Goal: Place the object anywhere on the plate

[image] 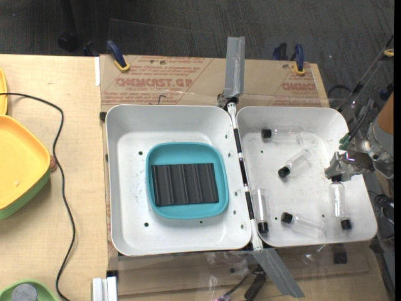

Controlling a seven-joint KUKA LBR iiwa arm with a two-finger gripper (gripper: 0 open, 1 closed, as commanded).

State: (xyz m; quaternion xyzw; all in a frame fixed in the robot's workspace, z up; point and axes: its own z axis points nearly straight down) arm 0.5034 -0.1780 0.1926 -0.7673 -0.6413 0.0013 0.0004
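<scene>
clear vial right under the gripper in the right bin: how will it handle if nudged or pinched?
The vial lies on its side on the right bin floor, so a sideways nudge would probably roll it. It looks like clear, smooth plastic or glass, so likely light and slippery. The gripper sits near its upper end; an off-centre pinch may squirt it out.

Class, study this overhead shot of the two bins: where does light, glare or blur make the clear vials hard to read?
Camera view: even overhead light, soft shadows. The clear vials nearly vanish against the white right bin, so mostly their black caps stand out. The end effector at that bin's right edge looks slightly smeared. The teal plate in the left bin is crisp.
</scene>
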